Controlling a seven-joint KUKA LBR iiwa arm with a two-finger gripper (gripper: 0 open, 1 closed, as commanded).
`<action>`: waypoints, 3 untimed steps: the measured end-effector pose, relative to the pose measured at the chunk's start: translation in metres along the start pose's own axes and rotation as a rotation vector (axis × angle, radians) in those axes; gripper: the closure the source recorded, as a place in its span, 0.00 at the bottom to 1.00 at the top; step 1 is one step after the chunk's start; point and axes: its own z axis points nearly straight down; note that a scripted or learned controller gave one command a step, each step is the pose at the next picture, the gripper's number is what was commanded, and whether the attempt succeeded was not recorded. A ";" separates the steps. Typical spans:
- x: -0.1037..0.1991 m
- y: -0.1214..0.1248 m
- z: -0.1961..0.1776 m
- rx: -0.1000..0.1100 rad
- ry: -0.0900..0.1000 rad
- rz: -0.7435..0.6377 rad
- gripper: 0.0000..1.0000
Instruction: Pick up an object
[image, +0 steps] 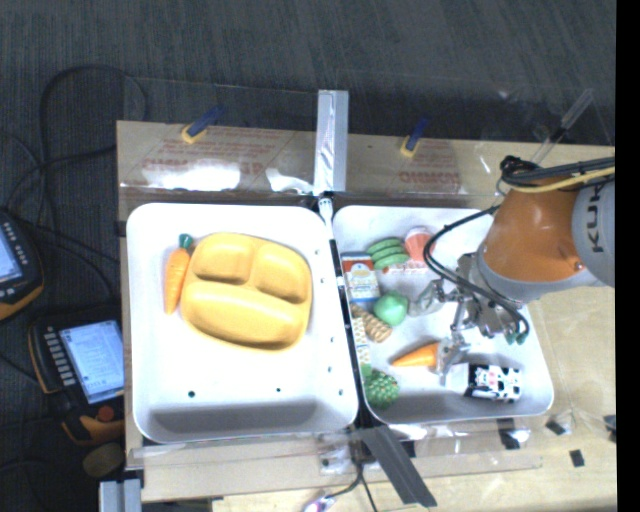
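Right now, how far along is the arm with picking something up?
Nothing looks lifted yet. The gripper is down in the right bin, beside the small orange carrot and near the black-and-white cow toy. Whether anything is grasped can't be told. Left: a clear grasp and lift. The left bin holds the yellow tray and another carrot.

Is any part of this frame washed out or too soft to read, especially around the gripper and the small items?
Camera view: the white bins' walls glare bright, near washed out; the gripper over the right bin reads soft, finger detail lost; small toys by the orange carrot blur together; the yellow tray stays clear.
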 end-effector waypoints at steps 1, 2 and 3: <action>0.029 0.054 -0.001 0.003 -0.005 -0.060 0.00; 0.051 0.001 -0.001 0.001 -0.006 -0.280 0.00; 0.045 0.014 -0.001 0.007 -0.002 -0.207 0.00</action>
